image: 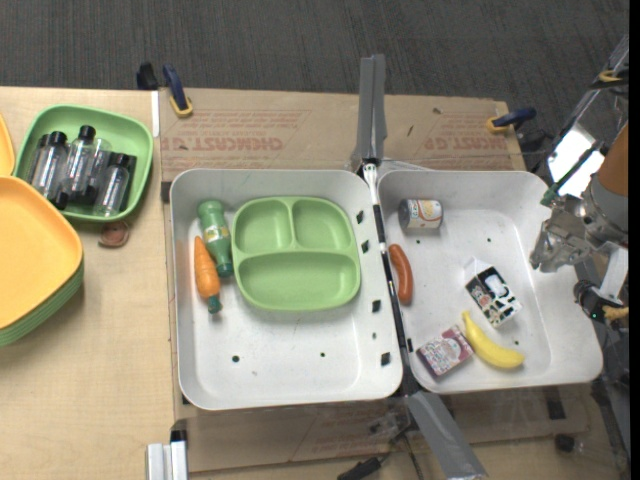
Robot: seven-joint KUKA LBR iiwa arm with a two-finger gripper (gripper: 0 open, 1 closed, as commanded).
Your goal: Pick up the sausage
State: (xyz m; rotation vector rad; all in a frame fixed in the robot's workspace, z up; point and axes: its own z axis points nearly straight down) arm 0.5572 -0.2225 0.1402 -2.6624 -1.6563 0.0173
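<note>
Right bin (530, 358): holds the sausage, a small can (421, 214) lying on its side near the far left corner, a black-and-white carton (493, 296) in the middle, a banana (492, 347) just in front of the carton, and a pink packet (445, 354) touching the banana's left end.
Left bin (280, 368): a green divided plate (296, 252) sits in its far half; a green bottle (214, 234) and a carrot (206, 271) lie side by side along the plate's left edge.
Worktop (90, 388): to the left, a green tray (132, 140) of dark-capped bottles and a stack of yellow plates (35, 268).
Sausage (402, 272): reddish-brown, smooth, slightly curved, lying lengthwise against the right bin's left wall, just beside the divide between the bins.
Around the sausage: bare bin floor on its right; the can lies beyond its far end, the pink packet nearer than its near end, both apart from it.
Hand (558, 243): at the right bin's right wall, well apart from the sausage, with the carton between them.
Hand opening: cannot tell whether wide or narrow; nothing visibly held.
Arm: enters from the right edge, orange band (615, 173) above the wrist.
</note>
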